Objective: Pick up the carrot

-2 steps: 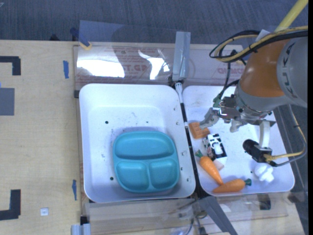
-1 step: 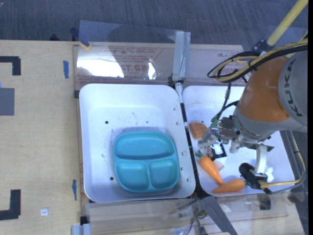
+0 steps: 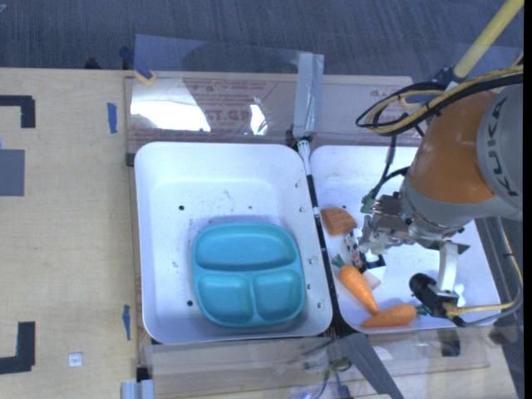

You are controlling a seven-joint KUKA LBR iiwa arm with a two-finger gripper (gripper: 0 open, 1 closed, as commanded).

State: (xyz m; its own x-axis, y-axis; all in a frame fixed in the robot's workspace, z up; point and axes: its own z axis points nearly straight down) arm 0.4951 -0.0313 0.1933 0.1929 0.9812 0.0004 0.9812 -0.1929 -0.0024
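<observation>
The carrot [image 3: 357,286] lies in the right bin [image 3: 482,260], near that bin's left wall and toward its front edge. It is orange with a bit of green at its top end. Its long side runs on a slant, from the green end up near the left wall down toward the front edge.

The gripper [image 3: 363,250] hangs just above the carrot's green end. The carrot lies a little toward the front edge from it. I cannot tell how the claw stands or if it has hold of anything, because the parts are too small and mixed up with the things under it.

A second orange piece [image 3: 389,315] lies just beside the carrot's thin end, along the front edge. A tan piece of food [image 3: 338,220] sits near the left wall, farther back. A blue tray [image 3: 247,273] sits in the left bin [image 3: 158,223].

I think the claw needs to come down across the carrot's middle.
</observation>
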